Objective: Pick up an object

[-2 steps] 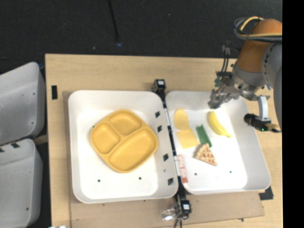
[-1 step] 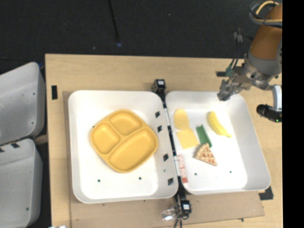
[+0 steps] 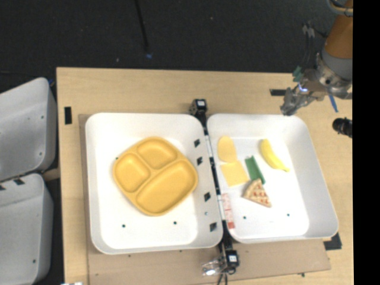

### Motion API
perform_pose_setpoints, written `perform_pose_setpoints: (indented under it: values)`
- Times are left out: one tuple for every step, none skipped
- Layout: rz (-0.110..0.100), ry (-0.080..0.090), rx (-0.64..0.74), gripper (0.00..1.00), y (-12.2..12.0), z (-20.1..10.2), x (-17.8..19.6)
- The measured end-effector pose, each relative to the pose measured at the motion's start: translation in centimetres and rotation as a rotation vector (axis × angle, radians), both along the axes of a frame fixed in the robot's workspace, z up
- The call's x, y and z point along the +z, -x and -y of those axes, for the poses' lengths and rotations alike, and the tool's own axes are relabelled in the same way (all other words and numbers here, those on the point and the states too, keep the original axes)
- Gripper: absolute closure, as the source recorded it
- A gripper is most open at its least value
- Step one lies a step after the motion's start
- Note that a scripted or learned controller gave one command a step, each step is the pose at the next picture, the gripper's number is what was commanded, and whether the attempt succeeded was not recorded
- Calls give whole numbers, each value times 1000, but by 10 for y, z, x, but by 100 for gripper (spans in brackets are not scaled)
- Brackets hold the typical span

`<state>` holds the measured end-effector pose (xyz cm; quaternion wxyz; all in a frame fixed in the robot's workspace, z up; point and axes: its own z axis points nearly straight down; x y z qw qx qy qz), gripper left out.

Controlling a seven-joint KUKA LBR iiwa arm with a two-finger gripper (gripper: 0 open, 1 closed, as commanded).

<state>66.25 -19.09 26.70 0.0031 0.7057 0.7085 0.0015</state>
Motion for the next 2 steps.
perform_pose_setpoints:
  values:
    - [-2,-1,1,100,-1,1,21]
    - [-7,-3,1,100,22,-48,25]
